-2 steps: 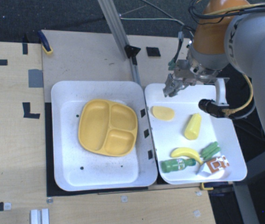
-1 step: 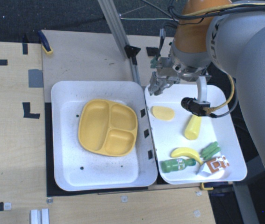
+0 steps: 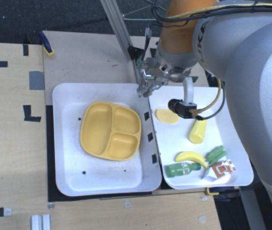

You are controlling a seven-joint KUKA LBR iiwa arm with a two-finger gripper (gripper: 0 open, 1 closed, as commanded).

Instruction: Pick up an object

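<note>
The left bin (image 3: 64, 128) holds one thing, a yellow tray (image 3: 111, 131) with three compartments. It lies flat near the middle of the bin, a little turned, and its compartments have nothing in them. Because it is wide and shallow, I judge it a hard thing for two fingers to take.

Between the two bins, at their far end, is the gripper (image 3: 147, 86). It hangs just above the rim where the bins meet, under the orange band of the arm (image 3: 188, 18). It is small and dark against the clutter here, so I cannot tell how wide it stands, and I see nothing that it has hold of. It seems to be between tries, or on the way down to the right bin.

The right bin (image 3: 243, 171) has the loose things, so the thing to pick is most likely here. A pale yellow disc (image 3: 167, 116) lies nearest to the gripper. Beside it is a yellow bottle (image 3: 198, 131), tilted. Near the front edge there is a crowded group: a green bottle (image 3: 182, 168), a banana (image 3: 192, 157) touching it, a green vegetable (image 3: 216, 154) and a small carton (image 3: 220, 170). These lie so close together that a grasp there could catch two at once; the disc and the yellow bottle stand more free.
</note>
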